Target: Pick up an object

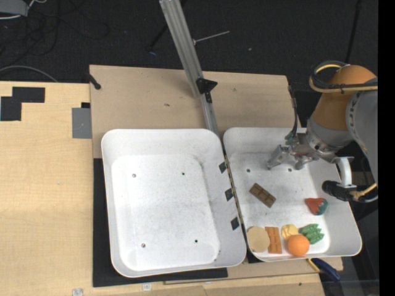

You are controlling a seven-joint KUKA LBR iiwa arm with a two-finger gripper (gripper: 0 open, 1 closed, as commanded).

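Hand point(290, 157): low over the right bin's point(247, 142) far end, spread open, grasping nothing; I judge a close here takes only air, since the brown block point(262, 195) and the orange point(298, 245) lie nearer the front.

A tan board point(154, 97) lies under both white bins, on a pale wooden bench point(43, 190). A slanted metal rail point(185, 54) crosses the board's back edge, ending at a black clamp point(205, 86) near the bins. Black cables point(37, 54) trail over the dark floor point(265, 23) behind the bench.
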